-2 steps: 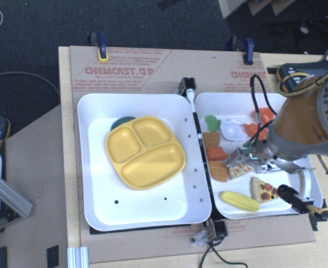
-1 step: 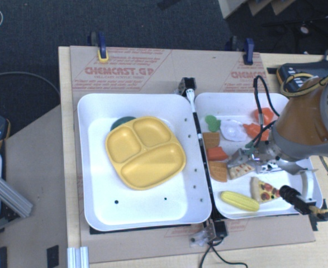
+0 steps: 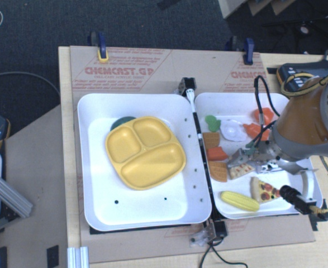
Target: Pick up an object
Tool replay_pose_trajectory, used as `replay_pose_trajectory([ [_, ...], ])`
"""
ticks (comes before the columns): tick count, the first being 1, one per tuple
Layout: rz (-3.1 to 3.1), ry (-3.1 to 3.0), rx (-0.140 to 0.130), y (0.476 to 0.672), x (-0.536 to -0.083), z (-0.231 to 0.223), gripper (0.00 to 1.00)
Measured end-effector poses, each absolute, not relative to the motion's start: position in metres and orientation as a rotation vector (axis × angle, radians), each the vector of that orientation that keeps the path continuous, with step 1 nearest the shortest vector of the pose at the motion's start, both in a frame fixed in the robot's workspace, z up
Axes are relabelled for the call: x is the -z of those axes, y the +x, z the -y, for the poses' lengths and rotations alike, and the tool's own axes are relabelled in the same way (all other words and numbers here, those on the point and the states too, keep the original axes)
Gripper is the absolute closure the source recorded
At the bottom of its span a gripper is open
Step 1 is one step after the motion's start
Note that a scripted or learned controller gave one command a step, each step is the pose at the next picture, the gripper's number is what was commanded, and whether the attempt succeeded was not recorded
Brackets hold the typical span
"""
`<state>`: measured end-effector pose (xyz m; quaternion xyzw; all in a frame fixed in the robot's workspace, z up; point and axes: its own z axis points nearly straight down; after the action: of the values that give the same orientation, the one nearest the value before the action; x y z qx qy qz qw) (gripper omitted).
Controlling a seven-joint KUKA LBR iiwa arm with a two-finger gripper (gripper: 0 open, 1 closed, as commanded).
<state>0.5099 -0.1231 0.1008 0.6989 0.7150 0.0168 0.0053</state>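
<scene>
My gripper (image 3: 243,159) is low in the right bin (image 3: 231,99), near its middle, at the end of the grey arm with the orange band (image 3: 300,121). It hangs just over a pale cracker-like piece (image 3: 240,171), beside a brown bread slice (image 3: 218,173). Around it lie toy foods: a yellow corn cob (image 3: 239,200), a pizza slice (image 3: 264,191), an orange block (image 3: 211,140), a red piece (image 3: 217,153), a green piece (image 3: 212,121), a white piece (image 3: 231,130) and an orange-red piece (image 3: 262,116). I see nothing lifted off the bin floor.
The left bin (image 3: 91,166) holds a yellow divided plate (image 3: 146,152) with a dark green item (image 3: 122,121) peeking out behind it. A black divider rail (image 3: 197,133) runs between the bins. Cables and a yellow-black device (image 3: 299,77) lie at the back right.
</scene>
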Motion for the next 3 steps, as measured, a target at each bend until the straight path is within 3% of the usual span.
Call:
replay_pose_trajectory([
  [1,-2.218,2.217,-0.004,0.505,-0.101,0.169,0.0],
  [2,-2.23,2.221,0.001,0.5,-0.084,0.116,0.0],
  [3,-2.219,2.217,-0.002,0.525,-0.098,0.129,0.0],
])
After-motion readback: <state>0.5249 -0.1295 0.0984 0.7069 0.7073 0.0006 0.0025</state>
